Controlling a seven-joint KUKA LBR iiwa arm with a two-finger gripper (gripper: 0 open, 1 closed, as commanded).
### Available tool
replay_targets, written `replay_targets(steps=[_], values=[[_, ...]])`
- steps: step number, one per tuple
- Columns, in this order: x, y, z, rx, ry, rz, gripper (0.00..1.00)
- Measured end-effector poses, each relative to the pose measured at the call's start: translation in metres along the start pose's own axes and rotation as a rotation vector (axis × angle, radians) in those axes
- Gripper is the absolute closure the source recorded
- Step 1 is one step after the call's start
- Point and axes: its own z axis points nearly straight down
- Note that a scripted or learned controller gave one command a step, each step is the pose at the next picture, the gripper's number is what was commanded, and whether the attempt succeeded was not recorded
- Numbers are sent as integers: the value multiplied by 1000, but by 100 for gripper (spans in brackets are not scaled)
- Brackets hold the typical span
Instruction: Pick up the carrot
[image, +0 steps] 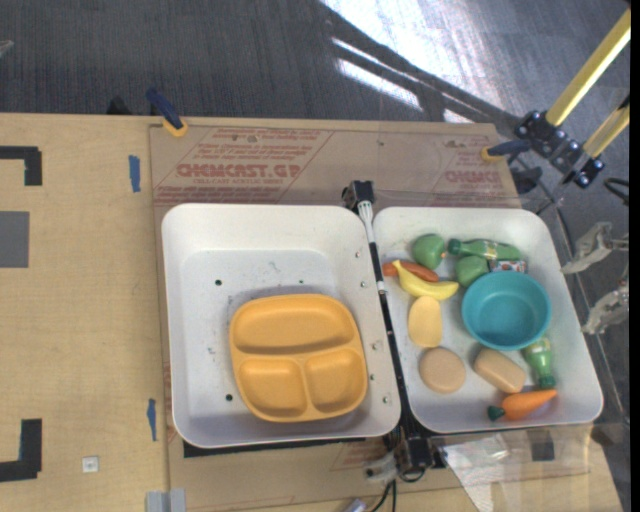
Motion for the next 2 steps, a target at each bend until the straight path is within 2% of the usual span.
replay_targets(steps=[1,2], values=[[-3,-1,-13,5,-11,0,100],[-3,0,-12,4,-9,-1,0]])
